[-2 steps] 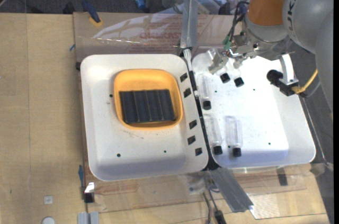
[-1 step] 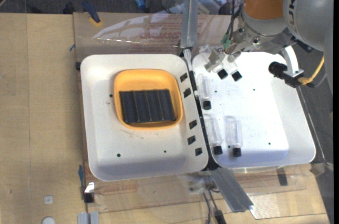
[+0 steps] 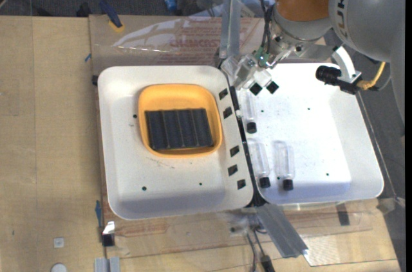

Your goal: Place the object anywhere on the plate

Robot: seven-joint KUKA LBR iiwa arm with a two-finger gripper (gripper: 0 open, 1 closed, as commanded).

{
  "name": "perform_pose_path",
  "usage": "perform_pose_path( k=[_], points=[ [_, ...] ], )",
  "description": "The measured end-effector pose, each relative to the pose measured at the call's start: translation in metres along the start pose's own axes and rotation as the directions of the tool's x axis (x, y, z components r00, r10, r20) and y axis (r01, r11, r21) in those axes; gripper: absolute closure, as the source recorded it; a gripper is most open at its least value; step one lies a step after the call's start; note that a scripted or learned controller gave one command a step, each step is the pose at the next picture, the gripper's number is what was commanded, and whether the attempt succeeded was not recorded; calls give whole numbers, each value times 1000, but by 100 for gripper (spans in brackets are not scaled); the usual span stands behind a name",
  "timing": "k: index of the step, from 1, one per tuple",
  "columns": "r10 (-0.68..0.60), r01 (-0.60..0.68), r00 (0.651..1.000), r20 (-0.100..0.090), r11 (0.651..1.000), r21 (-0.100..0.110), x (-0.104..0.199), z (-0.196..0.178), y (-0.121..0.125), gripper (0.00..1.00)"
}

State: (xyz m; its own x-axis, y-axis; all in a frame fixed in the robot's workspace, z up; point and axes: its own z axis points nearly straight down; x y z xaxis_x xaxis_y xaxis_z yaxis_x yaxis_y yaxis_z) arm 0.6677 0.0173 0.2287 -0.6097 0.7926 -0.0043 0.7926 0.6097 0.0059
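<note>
Where the fingers (image 3: 255, 89) hang, at upper centre of the frame, we see them parted with nothing between them. They are over the upper left corner of the right bin (image 3: 360, 136), close to the ridge where it meets the left bin (image 3: 116, 136). To their right the white floor lies mostly bare out to the far rim. Down and left, the black ridged slab (image 3: 179, 129) lies flat on the orange plate (image 3: 180, 92) in the left bin, its ribs running top to bottom. Beside the ridge in the right bin, one clear tube (image 3: 249, 115) lies just below the fingers, and a pair of black-capped tubes (image 3: 261, 161) lies lower down.
</note>
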Motion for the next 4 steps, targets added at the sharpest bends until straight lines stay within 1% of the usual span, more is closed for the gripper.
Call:
perform_pose_path(
  k=[1, 2, 3, 4],
  points=[
    [-42, 42, 999, -4, 999, 5, 17, 9, 12, 100],
    [-233, 233, 973, -6, 973, 3, 30, 43, 18, 100],
    [-370, 370, 929, 0, 929, -1, 49, 7, 24, 100],
    [-366, 366, 931, 5, 931, -7, 47, -5, 24, 100]
  ],
)
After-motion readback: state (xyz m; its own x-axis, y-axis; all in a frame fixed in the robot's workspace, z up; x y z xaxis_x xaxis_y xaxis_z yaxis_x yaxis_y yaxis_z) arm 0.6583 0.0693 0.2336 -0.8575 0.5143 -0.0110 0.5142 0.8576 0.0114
